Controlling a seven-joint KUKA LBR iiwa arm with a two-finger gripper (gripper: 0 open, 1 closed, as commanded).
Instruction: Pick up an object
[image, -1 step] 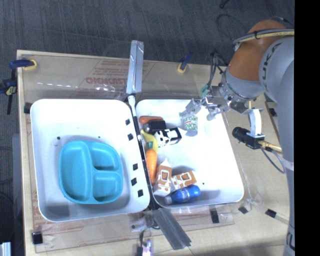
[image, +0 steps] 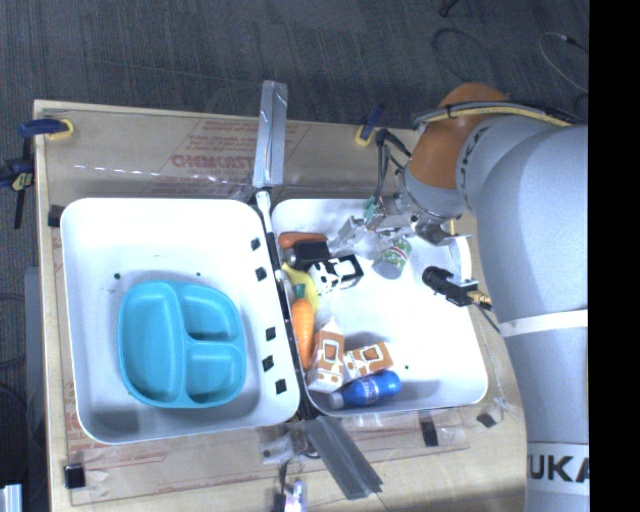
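Note:
The right bin (image: 445, 340) holds a pile of items along its left wall. Among them are an orange carrot (image: 302, 332), a yellow banana (image: 302, 287), a blue bottle (image: 368, 389) and an orange-and-white carton (image: 338, 361). A black-and-white item (image: 336, 270) and a dark tool with an orange handle (image: 301, 241) lie near the bin's far left corner. My gripper (image: 368, 224) hangs over the far part of this bin, just above and left of a small white-and-green cup (image: 392, 259). Nothing visibly hangs from it.
The left bin (image: 90, 300) contains a blue divided plate (image: 183, 343). A metal divider bar (image: 270, 135) stands between the bins at the back. The big grey arm (image: 530, 250) covers the right bin's right side. Blue clamps (image: 45, 128) sit at the bench corners.

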